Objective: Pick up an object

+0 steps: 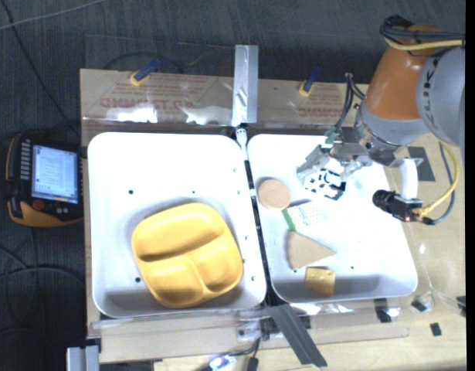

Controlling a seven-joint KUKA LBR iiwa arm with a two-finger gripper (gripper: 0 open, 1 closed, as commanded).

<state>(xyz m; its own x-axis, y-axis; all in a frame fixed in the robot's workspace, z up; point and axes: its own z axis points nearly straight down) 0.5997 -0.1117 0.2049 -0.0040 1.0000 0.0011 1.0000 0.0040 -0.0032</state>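
Bench: two white bins [106, 207], yellow tray [187, 252] in left bin.
Floor: dark carpet [36, 52], cables.
Gripper [327, 178]: over right bin, far side; open/closed can't tell.

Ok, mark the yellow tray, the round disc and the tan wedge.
yellow tray [188, 252], camera view, on its central ridge.
round disc [273, 193], camera view, middle of its top face.
tan wedge [307, 250], camera view, middle of its flat face.

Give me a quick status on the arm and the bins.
Gripper over the right bin, upper part, nothing seen held. Round brown disc, tan wedge, yellow block lying loose. Yellow tray in the left bin.
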